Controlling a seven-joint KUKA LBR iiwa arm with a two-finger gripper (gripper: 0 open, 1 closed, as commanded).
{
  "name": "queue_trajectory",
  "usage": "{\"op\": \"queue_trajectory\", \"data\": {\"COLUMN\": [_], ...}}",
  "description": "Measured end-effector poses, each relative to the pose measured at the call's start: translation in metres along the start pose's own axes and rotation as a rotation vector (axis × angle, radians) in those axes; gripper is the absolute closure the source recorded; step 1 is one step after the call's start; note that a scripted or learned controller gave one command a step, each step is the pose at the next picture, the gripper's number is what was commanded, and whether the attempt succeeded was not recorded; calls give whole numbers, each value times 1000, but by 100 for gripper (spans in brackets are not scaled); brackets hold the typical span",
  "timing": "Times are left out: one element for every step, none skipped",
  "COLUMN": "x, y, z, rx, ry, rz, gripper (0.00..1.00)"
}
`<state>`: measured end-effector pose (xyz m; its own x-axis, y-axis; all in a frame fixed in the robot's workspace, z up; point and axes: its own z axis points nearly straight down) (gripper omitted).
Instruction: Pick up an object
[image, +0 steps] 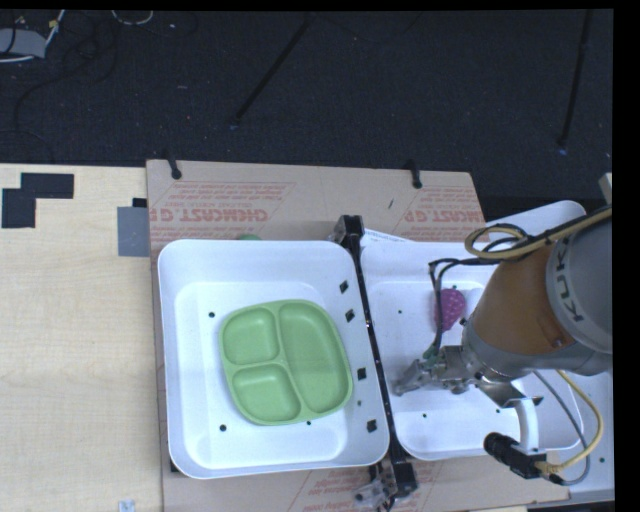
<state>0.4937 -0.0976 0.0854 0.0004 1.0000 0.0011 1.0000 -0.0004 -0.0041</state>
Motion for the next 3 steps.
{"op": "queue_trajectory", "data": {"x": [-1,-8,-15], "y": [1,-2,-1], "z": [-13,-57,-118], "rx": [-3,-4,-7], "ry": [0,-1,-2], "rz": [6,6,-1], "gripper": [100,100,100]}}
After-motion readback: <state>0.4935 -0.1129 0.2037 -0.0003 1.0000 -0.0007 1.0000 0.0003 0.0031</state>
